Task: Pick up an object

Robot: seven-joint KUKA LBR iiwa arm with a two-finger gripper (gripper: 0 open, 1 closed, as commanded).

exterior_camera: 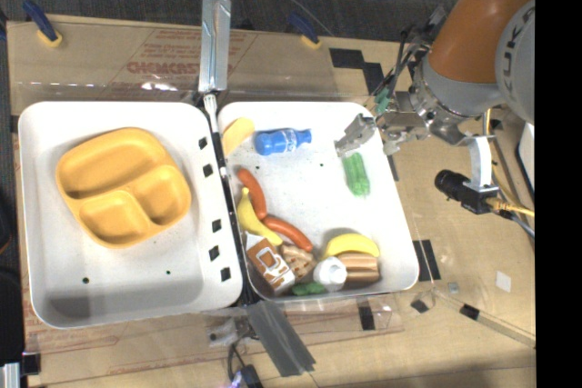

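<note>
My hand [356, 137] hangs over the right bin [391, 223], near its upper right corner, with my grey arm and its orange band [473, 18] reaching in from the right. Whether my hand is open or closed I cannot tell, and I see nothing held in it. Just below it a green cylinder [357, 174] lies on the bin floor. A blue bottle [281, 141] lies to its left, beside a pale yellow piece [236, 135]. Along the left wall lie a red sausage [252, 190] and a banana [249, 220]. More toy food is heaped at the bottom edge. The left bin [36, 286] holds a yellow divided tray [123, 184].
</note>
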